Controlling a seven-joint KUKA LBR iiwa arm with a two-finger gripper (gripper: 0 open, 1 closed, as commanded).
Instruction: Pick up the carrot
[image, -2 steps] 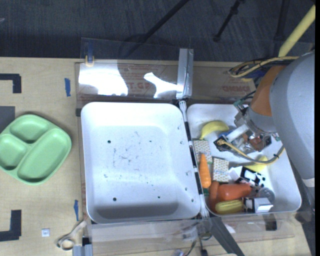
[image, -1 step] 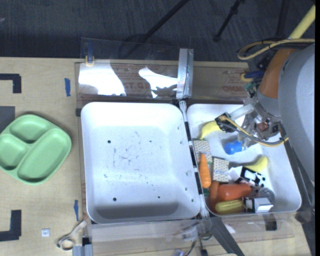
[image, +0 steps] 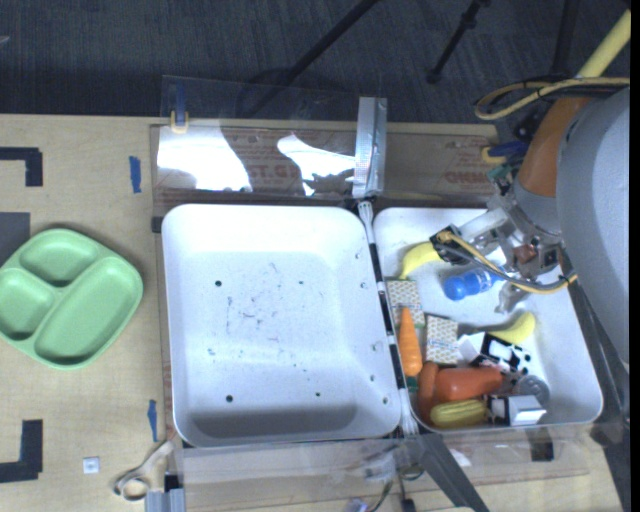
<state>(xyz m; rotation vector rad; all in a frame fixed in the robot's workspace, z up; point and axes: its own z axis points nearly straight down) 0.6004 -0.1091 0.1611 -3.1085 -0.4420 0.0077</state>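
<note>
Green divided plate (image: 68, 297): on the bench at far left, well apart from both bins; no part in the task.

Left bin (image: 268, 320): white, shallow, nothing lying in it but faint scuffs and a few dark dots.

Divider (image: 378, 290): the shared rim between the two bins, running down the middle.

Carrot (image: 409, 341): orange, lying lengthwise in the right bin, pressed close against the divider, stem end toward the top; just beside a patterned packet (image: 440, 337) and touching or nearly touching the red-orange thing (image: 462, 383) below it. Not lifted, not between any fingers.

Right bin (image: 585, 370): crowded with a banana (image: 421, 259), a blue object (image: 466, 284), a yellow piece (image: 513, 326) and other small items.

Gripper (image: 520, 258): at the upper right of the right bin, over the blue object and well apart from the carrot. Open or closed: cannot tell, tangled with cables and blurred. Nothing seen held.

Done so far: apparently nothing; carrot at rest in the bin.

Left to do: travel across to the divider side, descend over the carrot, close, lift. Tight spot judged likely, with rim on one side and clutter on the other.
</note>
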